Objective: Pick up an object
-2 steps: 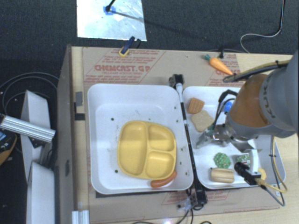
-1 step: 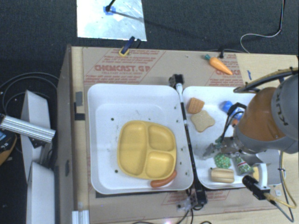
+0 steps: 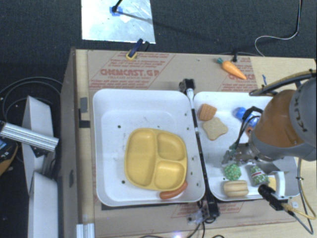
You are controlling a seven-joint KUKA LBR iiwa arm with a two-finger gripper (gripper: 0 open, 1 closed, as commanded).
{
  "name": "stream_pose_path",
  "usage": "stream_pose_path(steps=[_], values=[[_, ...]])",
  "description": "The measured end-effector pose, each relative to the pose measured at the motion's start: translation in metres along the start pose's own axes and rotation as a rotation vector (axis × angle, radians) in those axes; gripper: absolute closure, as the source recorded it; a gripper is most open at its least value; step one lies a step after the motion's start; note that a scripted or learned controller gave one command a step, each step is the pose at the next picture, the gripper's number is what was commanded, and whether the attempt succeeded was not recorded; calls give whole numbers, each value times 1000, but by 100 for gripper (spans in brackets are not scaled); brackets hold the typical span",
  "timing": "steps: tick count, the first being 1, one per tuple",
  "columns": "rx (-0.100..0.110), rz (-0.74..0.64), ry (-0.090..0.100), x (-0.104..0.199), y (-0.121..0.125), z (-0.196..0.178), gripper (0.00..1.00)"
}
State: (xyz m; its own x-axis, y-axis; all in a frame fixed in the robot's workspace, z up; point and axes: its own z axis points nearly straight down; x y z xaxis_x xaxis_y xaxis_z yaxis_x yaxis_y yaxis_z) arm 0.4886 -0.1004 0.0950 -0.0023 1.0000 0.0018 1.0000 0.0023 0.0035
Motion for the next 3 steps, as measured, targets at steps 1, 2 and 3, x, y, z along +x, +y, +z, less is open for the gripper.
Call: stream_pose_path(steps=[1,2,3], values=[[0,-1,-1,68,61,-90,100],[2,-1,-2,68,61,-89,0],[-6,-1,-4,8,108,7,0]])
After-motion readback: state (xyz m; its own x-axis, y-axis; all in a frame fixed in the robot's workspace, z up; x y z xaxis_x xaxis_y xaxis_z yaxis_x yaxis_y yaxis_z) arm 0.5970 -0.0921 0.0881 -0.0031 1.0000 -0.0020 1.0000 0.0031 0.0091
